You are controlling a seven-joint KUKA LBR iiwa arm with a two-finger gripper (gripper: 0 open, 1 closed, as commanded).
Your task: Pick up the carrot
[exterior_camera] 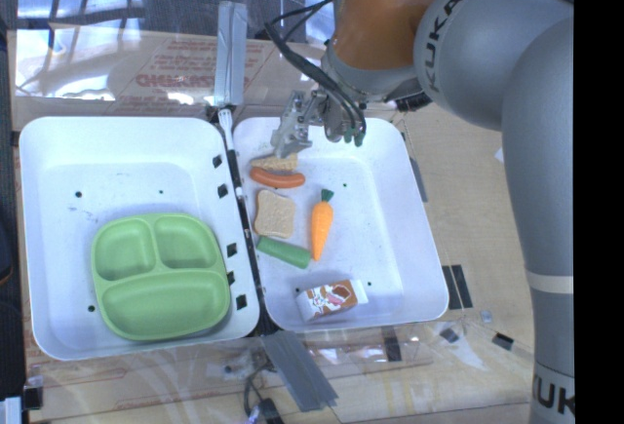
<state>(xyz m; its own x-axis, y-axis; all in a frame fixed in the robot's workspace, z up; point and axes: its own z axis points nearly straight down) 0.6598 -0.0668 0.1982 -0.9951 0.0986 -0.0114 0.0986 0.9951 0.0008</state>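
Your carrot (321, 227) lies in the right bin (409, 217), near its middle, with the green top pointing toward the far wall and the orange tip pointing toward you. It rests on the bin floor, untouched by the arm.

Just to its left you see a slice of bread (275, 213), and below that a green cucumber-like piece (284, 251) lying at a slant, its right end close to the carrot's tip. Farther back in the same bin lies a sausage (278, 178), with a tan cracker-like piece (276, 163) touching its far side. Near the front wall of that bin sits a small carton (332, 299) with a brown and white print.

The hand (292, 134) hangs over the far left corner of the right bin, above the cracker-like piece and the sausage, well apart from the carrot. Its fingers (289, 134) point down and to the left, and nothing shows between them. You cannot tell from this slant how wide they stand.

The left bin (58, 169) holds a green divided plate (161, 274) with three compartments, set toward the front. Both bins sit side by side on the surface (468, 178), and the grey arm (507, 71) reaches in from the right with its orange band above the wrist.
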